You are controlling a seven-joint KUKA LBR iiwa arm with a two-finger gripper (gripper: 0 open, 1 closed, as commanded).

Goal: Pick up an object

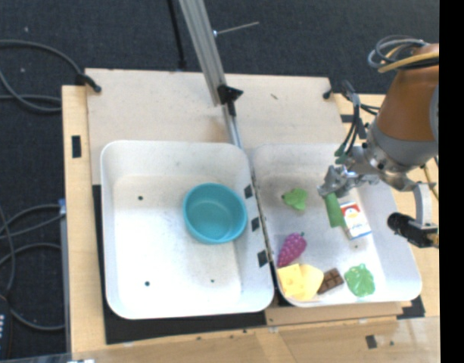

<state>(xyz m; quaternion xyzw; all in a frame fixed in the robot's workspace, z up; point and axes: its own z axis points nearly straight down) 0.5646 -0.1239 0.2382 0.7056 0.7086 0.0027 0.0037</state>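
Claw [334, 190] low over right bin [398, 278]

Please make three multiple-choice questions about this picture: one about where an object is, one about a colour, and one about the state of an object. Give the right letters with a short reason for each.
1. Where does the bowl lie?
A. In the left bin
B. In the right bin
C. On the bench outside the bins

2. What colour are the toy grapes?
A. Orange
B. Purple
C. White

3. How does the bowl stand?
A. Upside down
B. On its edge
C. Upright, its opening upward

Answers:
1. A: the blue bowl sits alone in the left bin.
2. B: the grapes, beside the yellow piece, are purple.
3. C: its inside shows from above.

The hand hangs over the right bin.
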